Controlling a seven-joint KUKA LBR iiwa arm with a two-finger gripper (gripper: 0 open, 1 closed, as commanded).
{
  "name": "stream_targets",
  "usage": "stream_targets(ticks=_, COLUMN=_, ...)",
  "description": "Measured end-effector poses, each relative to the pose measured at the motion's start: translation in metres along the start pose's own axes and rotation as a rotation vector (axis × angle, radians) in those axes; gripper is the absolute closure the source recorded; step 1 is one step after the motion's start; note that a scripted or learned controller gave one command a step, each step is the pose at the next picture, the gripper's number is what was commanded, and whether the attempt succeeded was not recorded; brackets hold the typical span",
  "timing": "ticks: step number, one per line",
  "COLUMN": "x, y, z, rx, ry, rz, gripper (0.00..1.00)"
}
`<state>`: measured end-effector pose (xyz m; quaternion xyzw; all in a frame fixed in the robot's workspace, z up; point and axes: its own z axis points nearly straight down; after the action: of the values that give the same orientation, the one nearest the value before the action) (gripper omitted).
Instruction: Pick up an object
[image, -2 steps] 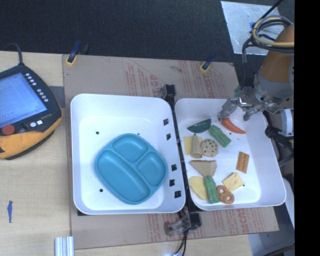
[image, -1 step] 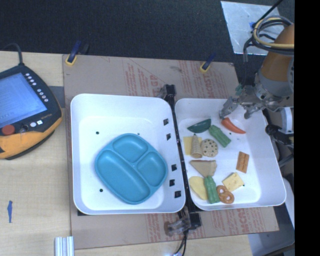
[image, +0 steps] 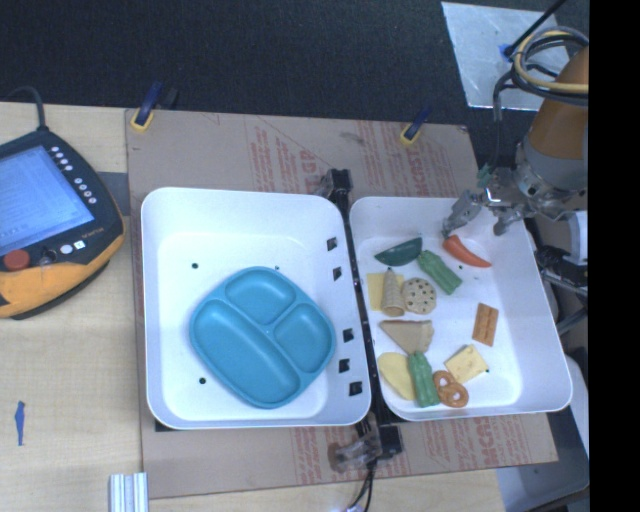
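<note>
Near the pretzel (image: 452, 394), in the right bin (image: 535, 300), we see the red pepper (image: 467, 252) just under the open, empty claw (image: 484, 213), which should descend straight over it.

The arm (image: 560, 110) is cut off by the right edge, so only its wrist, orange band and cables show. The hand (image: 487, 208) is small and partly blurred; whether its fingers are parted or closed cannot be told, nor whether they touch the red pepper (image: 466, 251) just below them. The control pendant (image: 45, 225) runs off the left edge. In the right bin (image: 540, 300) the toy foods overlap: a green piece (image: 421, 379) covers part of the yellow piece (image: 396, 375) under it, and several are too small to name.
</note>
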<state>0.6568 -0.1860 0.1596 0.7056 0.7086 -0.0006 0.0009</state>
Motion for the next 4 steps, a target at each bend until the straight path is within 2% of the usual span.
stream_targets(ticks=1, x=-0.005, y=-0.003, z=0.001, rx=0.004, ry=0.002, rz=0.001, gripper=0.00)
stream_targets(ticks=2, x=-0.003, y=-0.001, z=0.041, rx=0.006, ry=0.001, rz=-0.003, gripper=0.00)
stream_targets(ticks=3, x=-0.004, y=0.000, z=0.027, rx=0.004, ry=0.000, rz=-0.006, gripper=1.00)
stream_targets(ticks=4, x=-0.004, y=0.000, z=0.027, rx=0.005, ry=0.000, rz=-0.007, gripper=0.00)
